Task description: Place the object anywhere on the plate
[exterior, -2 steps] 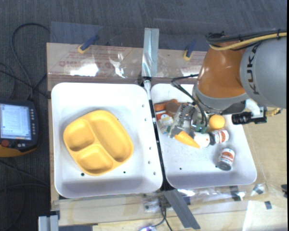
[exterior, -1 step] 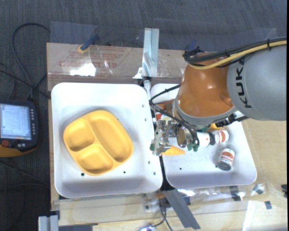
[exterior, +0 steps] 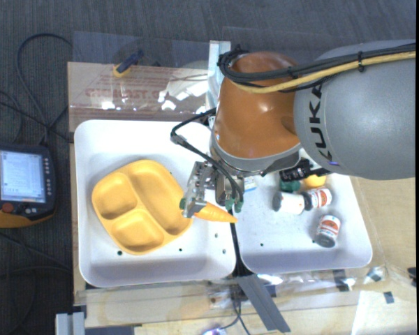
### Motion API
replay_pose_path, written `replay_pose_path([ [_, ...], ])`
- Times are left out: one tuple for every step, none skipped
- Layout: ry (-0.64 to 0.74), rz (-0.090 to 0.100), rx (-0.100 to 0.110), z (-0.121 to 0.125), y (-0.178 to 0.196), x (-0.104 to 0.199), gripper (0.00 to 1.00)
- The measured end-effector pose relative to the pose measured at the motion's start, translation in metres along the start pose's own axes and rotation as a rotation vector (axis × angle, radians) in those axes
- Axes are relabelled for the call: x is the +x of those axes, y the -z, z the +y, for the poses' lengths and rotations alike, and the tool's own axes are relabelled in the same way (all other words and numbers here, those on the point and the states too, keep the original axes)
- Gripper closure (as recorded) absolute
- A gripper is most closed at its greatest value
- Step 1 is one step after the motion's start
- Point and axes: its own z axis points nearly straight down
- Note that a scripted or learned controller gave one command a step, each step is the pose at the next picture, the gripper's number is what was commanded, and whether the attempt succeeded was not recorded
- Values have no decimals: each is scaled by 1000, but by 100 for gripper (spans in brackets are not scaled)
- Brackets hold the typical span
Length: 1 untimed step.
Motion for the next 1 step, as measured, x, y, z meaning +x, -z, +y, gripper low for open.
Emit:
replay_pose_path([
  [-5, 3, 3, -3, -2, 0, 0],
])
